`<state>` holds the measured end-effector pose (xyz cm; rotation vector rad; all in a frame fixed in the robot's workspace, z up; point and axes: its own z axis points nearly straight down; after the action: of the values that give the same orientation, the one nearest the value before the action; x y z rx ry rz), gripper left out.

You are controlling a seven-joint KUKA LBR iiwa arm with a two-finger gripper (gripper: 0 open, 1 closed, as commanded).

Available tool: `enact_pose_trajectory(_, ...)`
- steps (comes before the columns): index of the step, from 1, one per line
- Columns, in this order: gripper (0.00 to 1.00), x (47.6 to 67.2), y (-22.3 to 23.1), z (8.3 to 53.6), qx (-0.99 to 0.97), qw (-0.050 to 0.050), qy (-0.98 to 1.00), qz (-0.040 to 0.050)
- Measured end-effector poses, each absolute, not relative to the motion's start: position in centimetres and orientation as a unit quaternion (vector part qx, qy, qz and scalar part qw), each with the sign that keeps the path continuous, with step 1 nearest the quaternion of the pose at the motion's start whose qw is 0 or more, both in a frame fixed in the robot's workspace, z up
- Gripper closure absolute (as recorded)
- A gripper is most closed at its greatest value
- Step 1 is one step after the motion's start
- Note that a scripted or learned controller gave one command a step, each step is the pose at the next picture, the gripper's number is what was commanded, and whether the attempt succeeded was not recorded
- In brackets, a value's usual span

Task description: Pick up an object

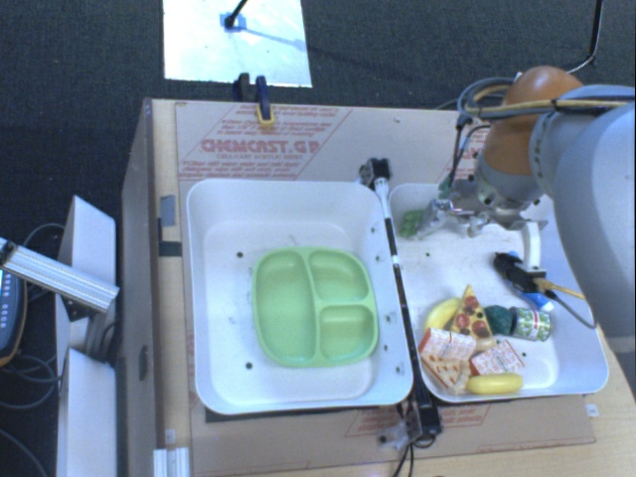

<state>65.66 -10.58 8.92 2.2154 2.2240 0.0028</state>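
Over the far part of the right bin (596,366), the gripper (459,217), low above the floor; open or closed, cannot tell. Just left of it, by the far-left corner, a small green object (411,225). Near end: pizza slice toy (473,314), banana (441,314), green can (531,323), yellow piece (495,384). In the left bin (214,296), a green divided plate (316,306).

Bench top of brown cardboard with red print (260,143), two shallow white bins side by side on it, left bin (214,217) just beside right bin (586,361), black and yellow clamp (260,97) at the far edge of the board
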Motion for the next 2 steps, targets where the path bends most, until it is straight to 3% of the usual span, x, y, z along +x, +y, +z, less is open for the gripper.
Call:
enact_pose_trajectory(1,0.0,52.7,-16.0,8.4,0.707,0.001,0.707,-0.0003)
enact_pose_trajectory(2,0.0,51.2,-17.8,8.5,0.707,0.002,0.707,0.0011)
